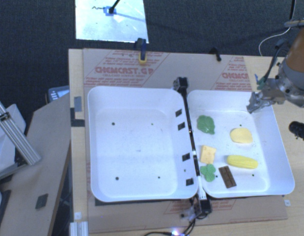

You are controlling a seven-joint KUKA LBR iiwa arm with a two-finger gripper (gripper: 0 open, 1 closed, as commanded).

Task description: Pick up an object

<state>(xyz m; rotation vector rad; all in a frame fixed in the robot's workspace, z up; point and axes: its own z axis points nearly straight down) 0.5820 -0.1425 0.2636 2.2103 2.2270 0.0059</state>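
The right bin (269, 132) holds several small items: a green leafy piece (206, 124), a pale yellow oval (241, 135), a yellow corn cob (242, 162), a yellow cheese wedge (207, 154), a small green piece (208, 171) and a brown bar (227, 176). My gripper (255, 105) hangs over the bin's far right corner, above and to the right of the yellow oval. Nothing shows between its fingers.
The left bin (100, 107) sits beside the right one, with black clips (186, 136) along the shared edge. A shiny metal plate (111, 14) lies beyond the bench. A metal frame (14, 136) stands at the left.
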